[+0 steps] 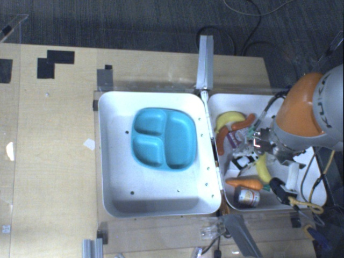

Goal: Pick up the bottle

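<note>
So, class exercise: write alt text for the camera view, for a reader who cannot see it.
A grey robot arm with an orange band reaches into the right white bin, its gripper above jumbled items including a yellow banana. The left white bin holds a blue divided plastic tray.

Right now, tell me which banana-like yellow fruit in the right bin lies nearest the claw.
The small yellow banana, standing on end just below the claw. The other banana lies at the bin's top left, behind the red sausage, farther from the claw.

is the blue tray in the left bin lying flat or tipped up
Flat. The blue tray rests on the left bin's floor, its three compartments facing up.
</note>
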`<action>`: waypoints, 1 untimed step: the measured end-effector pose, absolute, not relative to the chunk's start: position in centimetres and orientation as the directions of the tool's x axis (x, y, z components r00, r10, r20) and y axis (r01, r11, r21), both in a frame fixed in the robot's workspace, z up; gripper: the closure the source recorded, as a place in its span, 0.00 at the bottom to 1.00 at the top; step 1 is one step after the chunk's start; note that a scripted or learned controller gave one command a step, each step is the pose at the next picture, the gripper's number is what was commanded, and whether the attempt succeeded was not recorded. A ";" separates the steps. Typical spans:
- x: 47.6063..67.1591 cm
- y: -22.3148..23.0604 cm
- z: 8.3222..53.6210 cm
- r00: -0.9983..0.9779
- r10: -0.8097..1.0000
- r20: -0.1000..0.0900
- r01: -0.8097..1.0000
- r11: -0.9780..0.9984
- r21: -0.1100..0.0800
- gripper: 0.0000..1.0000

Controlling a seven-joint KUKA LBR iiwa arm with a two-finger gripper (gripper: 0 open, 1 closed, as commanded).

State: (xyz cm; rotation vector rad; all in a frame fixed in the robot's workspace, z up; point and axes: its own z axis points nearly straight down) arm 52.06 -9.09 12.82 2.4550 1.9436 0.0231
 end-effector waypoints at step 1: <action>61.0 -10.2 10.2 0.268 0.964 0.004 0.963 -0.268 0.019 0.00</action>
